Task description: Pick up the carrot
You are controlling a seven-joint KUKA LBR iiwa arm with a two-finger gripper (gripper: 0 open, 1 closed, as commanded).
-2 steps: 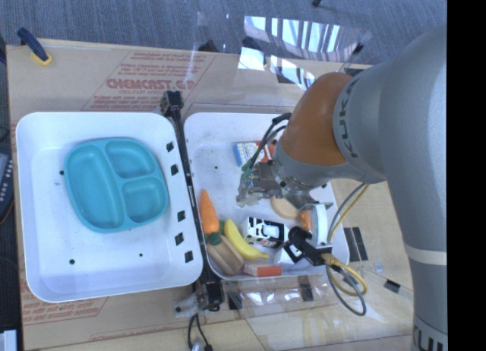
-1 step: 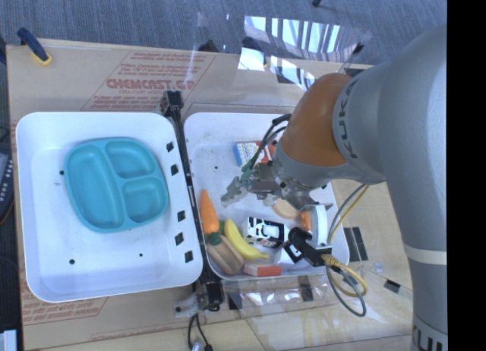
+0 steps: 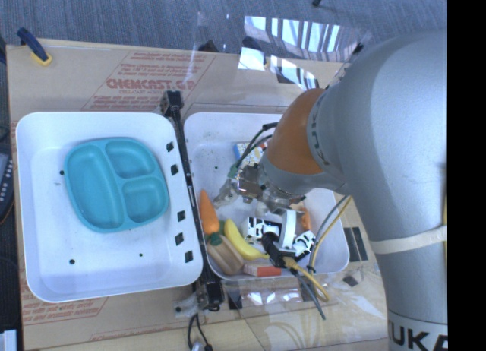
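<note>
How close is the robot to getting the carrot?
Not far along. Done: the arm is over the right bin, with its end effector low among the things there. In hand: nothing that I can see. The carrot lies against the bin's left wall, beside the banana and just left of the end effector. Left: shift onto the carrot, grip it and lift it.

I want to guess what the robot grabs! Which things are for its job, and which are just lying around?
For the job: carrot, in the right bin.

Just lying about: banana near it; blue plate in the left bin.
</note>
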